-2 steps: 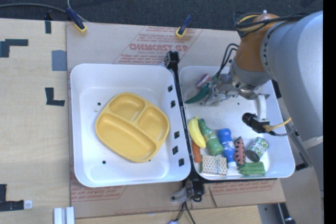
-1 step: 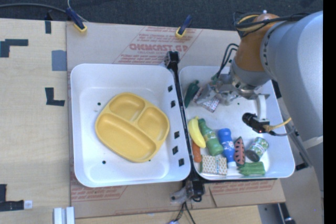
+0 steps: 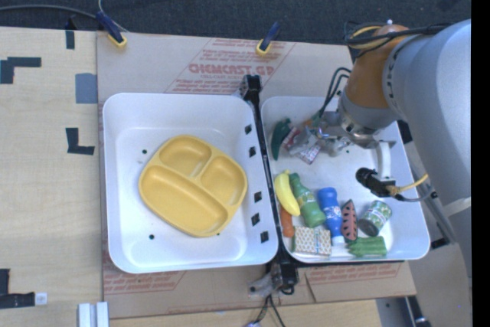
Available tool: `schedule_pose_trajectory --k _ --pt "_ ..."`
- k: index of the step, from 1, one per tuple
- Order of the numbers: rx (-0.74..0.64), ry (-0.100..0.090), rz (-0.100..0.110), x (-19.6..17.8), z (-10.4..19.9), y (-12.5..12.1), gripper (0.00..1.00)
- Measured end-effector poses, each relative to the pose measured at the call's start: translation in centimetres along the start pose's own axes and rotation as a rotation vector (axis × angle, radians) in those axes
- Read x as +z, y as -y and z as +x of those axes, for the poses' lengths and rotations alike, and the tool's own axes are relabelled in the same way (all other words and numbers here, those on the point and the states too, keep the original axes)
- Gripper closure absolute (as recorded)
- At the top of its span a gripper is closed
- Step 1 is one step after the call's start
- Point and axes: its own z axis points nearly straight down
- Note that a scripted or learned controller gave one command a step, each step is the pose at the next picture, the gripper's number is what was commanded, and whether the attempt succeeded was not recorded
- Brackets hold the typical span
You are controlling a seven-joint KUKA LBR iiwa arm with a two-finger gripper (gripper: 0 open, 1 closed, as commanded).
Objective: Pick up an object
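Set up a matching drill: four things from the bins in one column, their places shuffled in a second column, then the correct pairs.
Things
1. yellow divided plate
2. banana
3. blue bottle
4. small tin can

Places
A. right bin, near its right wall, right of the watermelon slice
B. left bin, lying alone
C. right bin, against the divider on its left side
D. right bin, between the green bottle and the watermelon slice

Pairs: 1-B, 2-C, 3-D, 4-A

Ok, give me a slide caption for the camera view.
KUKA arm's pincer low in the right bin above toy groceries; yellow divided plate in the left bin.
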Motion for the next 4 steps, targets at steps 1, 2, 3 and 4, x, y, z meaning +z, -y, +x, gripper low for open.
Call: schedule_pose_trajectory --k 1,2,3,4 --pt "-0.001 0.001 0.004 -0.93 -0.03 0.07 1.00" --pt "-0.001 0.001 0.003 -0.93 -0.01 0.07 0.00" --pt "-0.002 0.001 0.004 -1.86 0.04 0.08 1.00" --pt "-0.002 0.001 0.004 -1.85 0.04 0.08 0.00"
